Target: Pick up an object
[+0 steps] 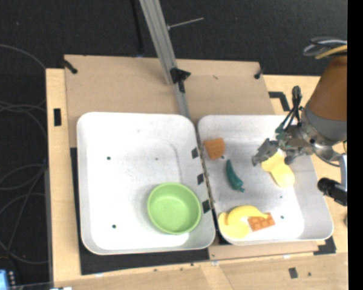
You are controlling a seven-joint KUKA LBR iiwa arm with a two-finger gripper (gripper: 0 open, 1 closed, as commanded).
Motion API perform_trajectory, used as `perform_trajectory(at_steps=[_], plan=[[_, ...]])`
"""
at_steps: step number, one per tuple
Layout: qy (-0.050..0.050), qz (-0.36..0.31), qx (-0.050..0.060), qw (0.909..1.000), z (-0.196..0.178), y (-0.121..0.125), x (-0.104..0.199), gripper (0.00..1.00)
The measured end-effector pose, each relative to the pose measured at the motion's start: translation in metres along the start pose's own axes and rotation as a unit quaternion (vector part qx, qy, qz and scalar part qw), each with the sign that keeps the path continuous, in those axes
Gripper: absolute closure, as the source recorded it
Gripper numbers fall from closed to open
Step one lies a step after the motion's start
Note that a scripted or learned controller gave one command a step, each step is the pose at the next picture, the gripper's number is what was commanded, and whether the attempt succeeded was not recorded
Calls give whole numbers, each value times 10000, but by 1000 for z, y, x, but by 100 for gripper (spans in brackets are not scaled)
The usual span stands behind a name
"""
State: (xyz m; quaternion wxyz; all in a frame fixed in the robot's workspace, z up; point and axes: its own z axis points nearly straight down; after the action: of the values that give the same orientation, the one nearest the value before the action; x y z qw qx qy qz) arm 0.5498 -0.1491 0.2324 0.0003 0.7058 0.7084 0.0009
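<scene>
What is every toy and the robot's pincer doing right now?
green bowl: upright, in the left bin.
orange block: lying in the right bin, near the divider.
green pepper-like toy: lying flat.
yellow piece: lying just under the pincer.
yellow toy with orange piece: resting at the front edge.
pincer: low over the right bin.

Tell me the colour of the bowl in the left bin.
Light green bowl, clear in the camera view.

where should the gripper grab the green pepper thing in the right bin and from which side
Grip the green pepper across its narrow middle, coming straight down from above. It lies flat on the right bin floor, long and slim, running up-left to down-right, apart from the orange block, so fingers closing across its width likely fit.
</scene>
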Motion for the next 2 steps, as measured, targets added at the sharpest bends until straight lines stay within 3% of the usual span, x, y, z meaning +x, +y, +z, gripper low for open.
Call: perform_trajectory(at_steps=[1,2], plan=[[0,6,-2,10000,0,0,0,0],[-14,22,24,10000,42,-3,-2,0]])
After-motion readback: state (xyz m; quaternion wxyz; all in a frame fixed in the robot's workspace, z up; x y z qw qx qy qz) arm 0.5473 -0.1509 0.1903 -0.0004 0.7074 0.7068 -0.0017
